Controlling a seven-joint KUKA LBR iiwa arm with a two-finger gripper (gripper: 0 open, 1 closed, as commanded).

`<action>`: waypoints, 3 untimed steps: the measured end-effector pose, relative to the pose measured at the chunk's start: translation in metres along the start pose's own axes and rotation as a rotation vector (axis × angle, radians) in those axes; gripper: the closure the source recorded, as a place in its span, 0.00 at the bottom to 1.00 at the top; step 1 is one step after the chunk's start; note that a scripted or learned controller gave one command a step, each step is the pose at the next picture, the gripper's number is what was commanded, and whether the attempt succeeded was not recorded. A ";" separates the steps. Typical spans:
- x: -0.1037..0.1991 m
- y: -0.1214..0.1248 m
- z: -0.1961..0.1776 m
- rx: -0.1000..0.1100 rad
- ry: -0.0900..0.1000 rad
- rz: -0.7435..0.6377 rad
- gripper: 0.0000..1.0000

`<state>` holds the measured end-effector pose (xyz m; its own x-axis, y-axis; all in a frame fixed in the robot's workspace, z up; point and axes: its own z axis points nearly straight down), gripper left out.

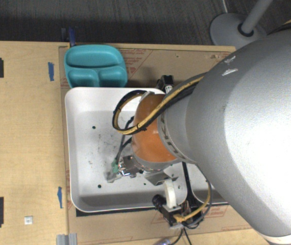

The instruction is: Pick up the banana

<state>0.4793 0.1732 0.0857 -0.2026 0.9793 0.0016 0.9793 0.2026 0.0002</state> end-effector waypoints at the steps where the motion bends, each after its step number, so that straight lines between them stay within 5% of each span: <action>1: 0.031 0.034 -0.054 0.001 -0.002 0.167 0.00; 2: 0.047 0.011 -0.001 -0.003 0.000 -0.028 0.00; 3: 0.026 0.075 -0.031 0.001 -0.002 0.239 0.00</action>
